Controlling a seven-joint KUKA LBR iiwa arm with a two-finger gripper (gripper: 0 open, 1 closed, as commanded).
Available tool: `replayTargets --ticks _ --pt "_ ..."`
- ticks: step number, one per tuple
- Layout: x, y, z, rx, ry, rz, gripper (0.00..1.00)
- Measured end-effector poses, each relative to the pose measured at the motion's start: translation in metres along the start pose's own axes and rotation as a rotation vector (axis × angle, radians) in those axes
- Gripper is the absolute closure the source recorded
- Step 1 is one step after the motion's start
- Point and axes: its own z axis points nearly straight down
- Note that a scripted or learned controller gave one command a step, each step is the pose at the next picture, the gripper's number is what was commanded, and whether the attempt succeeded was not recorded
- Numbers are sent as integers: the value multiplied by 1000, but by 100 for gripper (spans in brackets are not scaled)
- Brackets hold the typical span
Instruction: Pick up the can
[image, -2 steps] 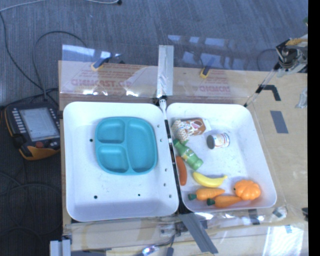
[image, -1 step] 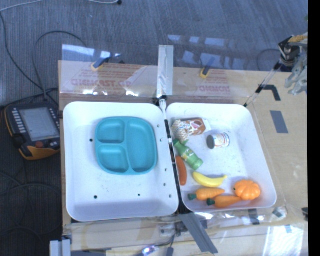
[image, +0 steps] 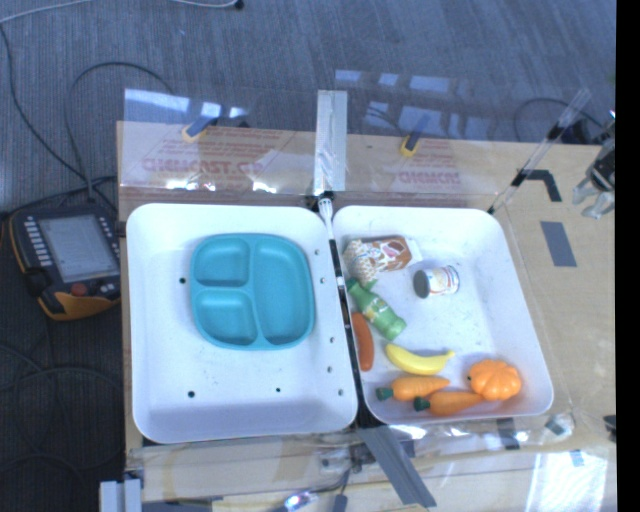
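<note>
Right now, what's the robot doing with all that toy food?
Nothing is being handled yet. The gripper sits off at the far right edge, away from both bins. The can it should pick up lies on its side in the right bin, near a snack packet, a green bottle, a banana, carrots and a small pumpkin. The left bin holds a blue divided plate.

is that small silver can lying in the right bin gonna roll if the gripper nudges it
Probably yes. The small silver can lies on its side on the right white bin's smooth floor, so a sideways nudge would likely roll it. Nothing touches it, so little would stop it. It looks rigid, likely slick metal, so fingers might slip.
</note>
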Motion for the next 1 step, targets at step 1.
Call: replayTargets --ticks 1 --pt "0 0 0 0 0 -1 0"
